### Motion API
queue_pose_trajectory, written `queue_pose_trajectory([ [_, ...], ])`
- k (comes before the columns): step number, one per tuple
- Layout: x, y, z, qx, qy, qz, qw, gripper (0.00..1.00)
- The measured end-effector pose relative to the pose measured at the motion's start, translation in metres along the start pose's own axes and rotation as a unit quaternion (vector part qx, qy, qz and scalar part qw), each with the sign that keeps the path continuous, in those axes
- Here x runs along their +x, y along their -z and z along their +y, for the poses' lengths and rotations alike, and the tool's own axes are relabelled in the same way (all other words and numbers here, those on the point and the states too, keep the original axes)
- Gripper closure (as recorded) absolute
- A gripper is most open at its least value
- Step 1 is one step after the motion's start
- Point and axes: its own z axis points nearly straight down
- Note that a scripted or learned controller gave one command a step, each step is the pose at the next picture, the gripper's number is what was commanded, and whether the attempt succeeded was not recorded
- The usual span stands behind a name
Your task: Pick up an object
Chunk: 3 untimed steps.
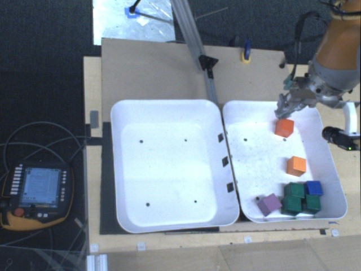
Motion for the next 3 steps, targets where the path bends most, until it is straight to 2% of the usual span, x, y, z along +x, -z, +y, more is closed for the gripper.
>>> queue_pose_trajectory([
  [3,0.163,-0.001,0.026,-0.001,0.0,0.0,1.0,1.0],
])
